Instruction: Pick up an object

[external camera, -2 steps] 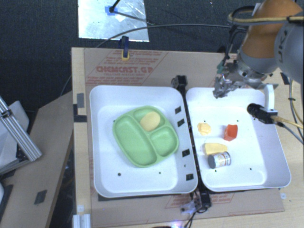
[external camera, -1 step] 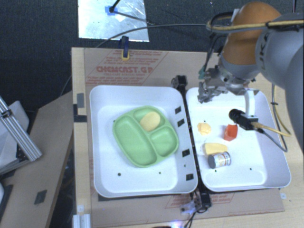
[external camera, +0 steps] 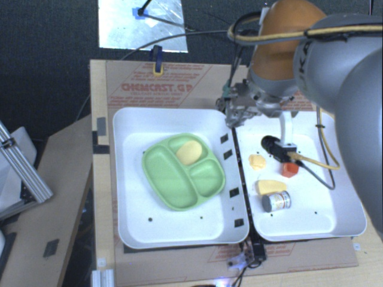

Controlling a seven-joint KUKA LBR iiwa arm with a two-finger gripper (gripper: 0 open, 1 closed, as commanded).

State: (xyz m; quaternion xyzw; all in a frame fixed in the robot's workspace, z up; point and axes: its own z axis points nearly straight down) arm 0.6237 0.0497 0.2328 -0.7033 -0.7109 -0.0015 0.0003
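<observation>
Grey gripper [external camera: 234,115] hovers over the far bin divider, its grasp impossible to tell; next, descending onto the yellow block [external camera: 270,186].

Two shallow white plastic bins, smooth and slightly glossy: left bin [external camera: 128,160] to the claw's left, right bin [external camera: 335,220] below and right of it. Claw [external camera: 234,117] looks like dull grey metal; the orange wrist band [external camera: 287,23] above it has a satin sheen. Green compartment tray [external camera: 173,181], lower left of the claw: smooth matt plastic. Small cylindrical can [external camera: 277,201], well below the claw: shiny metal. Brown printed board [external camera: 167,82] under the bins: matt, cardboard-like. Crinkled silver sheet [external camera: 143,17], upper left: reflective foil.
</observation>
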